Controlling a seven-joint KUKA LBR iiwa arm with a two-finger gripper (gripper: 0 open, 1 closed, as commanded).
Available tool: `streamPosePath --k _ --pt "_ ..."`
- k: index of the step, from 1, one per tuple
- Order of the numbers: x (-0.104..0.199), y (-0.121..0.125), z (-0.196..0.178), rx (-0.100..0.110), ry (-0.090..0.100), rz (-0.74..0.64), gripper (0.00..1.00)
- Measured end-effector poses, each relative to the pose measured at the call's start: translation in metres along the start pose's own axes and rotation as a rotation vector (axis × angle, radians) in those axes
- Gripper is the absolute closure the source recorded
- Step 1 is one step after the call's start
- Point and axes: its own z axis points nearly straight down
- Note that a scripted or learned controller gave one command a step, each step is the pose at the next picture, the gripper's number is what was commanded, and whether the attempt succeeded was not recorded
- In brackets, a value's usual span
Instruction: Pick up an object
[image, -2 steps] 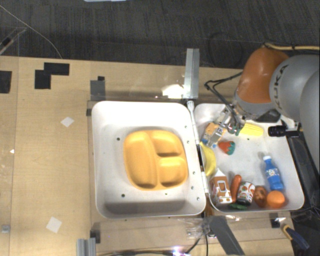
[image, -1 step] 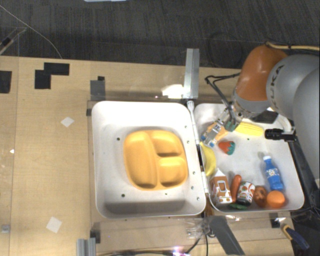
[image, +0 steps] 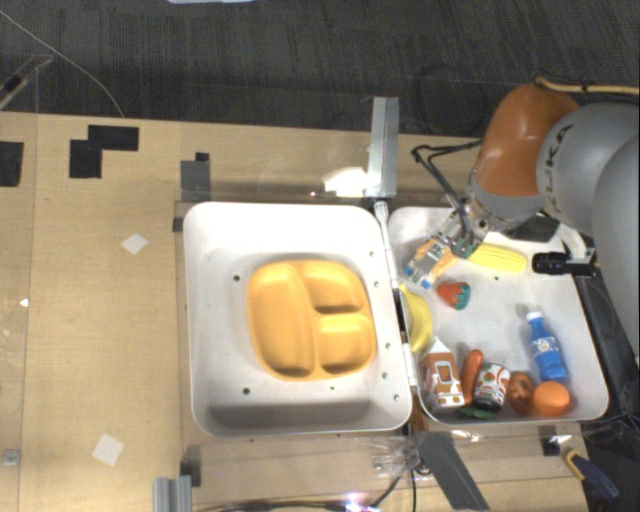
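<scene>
Several toys crowd the right bin (image: 590, 340), so the gripper (image: 462, 238), its jaws too hidden to judge, poised over the small blue-and-orange packet (image: 428, 262) near the bin's left wall, might nudge the neighbouring corn cob (image: 497, 260) or strawberry (image: 455, 293) and miss.

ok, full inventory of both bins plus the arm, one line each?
left bin: 1, white, left half of bench
divided tray: 1, yellow, middle of left bin
right bin: 1, white, beside left bin
corn cob: 1, yellow, top of right bin
strawberry: 1, red with green top, below the corn
banana: 1, yellow, right bin's left wall
bottle: 1, blue, right side
small cartons or cans: 2, red and white, bottom edge
carrot-like piece: 1, orange-red, between them
orange: 1, orange, bottom right corner
arm: 1, grey and orange, over right bin's top
gripper: 1, low at top left of right bin; what it grips is unclear
</scene>
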Motion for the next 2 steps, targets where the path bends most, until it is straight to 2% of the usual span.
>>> streamPosePath --k 1,2 --pt "0.027 0.025 -0.087 -0.004 -0.012 -0.268 1.00" --pt "0.068 -0.004 -0.102 -0.001 -0.008 -0.533 1.00"
